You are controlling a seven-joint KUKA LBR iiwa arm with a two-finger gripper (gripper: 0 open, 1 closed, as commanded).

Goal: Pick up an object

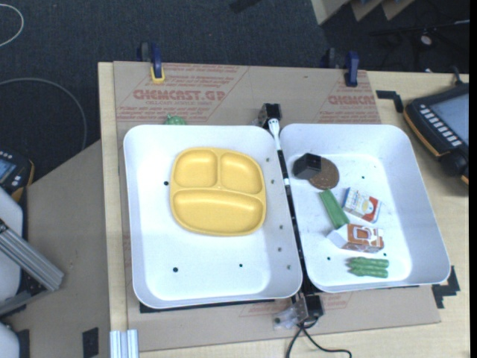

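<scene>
Near the right bin's (417, 200) back-left corner lie a black block (306, 165) and brown disc (326, 176) (touching); green stick (333, 208), two cartons (361, 204) mid-bin; green beans (368, 266) by the front edge.

Glossy yellow plastic plate (218, 191)

Arm pose: you can't tell it from this view. Wrist angle: can't tell. Hand state: can't tell. The 3 o'clock side, your arm's way in, gives you no reading.
</scene>
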